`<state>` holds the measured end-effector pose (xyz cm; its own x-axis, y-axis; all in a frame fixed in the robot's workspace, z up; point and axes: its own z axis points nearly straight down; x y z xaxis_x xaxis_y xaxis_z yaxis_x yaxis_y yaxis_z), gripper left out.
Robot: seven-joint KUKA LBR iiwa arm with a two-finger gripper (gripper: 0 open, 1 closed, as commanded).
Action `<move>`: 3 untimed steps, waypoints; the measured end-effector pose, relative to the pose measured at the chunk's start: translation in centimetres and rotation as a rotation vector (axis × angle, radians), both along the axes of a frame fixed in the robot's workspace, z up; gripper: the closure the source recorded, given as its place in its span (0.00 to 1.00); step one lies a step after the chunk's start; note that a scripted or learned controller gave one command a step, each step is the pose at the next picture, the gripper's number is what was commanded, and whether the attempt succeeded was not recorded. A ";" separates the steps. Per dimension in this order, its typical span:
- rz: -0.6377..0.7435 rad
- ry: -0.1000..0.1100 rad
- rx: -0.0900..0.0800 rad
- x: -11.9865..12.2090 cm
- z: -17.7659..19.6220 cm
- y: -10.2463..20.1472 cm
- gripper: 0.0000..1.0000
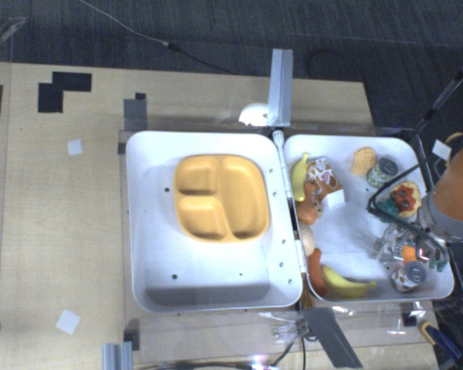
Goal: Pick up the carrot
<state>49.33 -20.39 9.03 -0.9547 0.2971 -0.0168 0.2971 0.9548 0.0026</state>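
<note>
Carrot [315, 268]: orange, lying along the right bin's [347, 230] left wall, long axis near-far, beside the banana [346, 282].
Gripper [407, 253]: low over clutter; finger state cannot tell.
Labels: unreadable.

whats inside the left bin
The left bin holds one yellow tray with three compartments, nothing visible in them. Whatever lies under the tray is covered.
</note>
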 end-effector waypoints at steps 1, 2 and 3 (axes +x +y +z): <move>-0.141 0.001 0.003 -0.1 0.0 0.0 0.00; -0.134 -0.011 0.000 0.3 1.2 0.0 1.00; 0.136 0.009 0.000 -0.4 2.4 3.5 1.00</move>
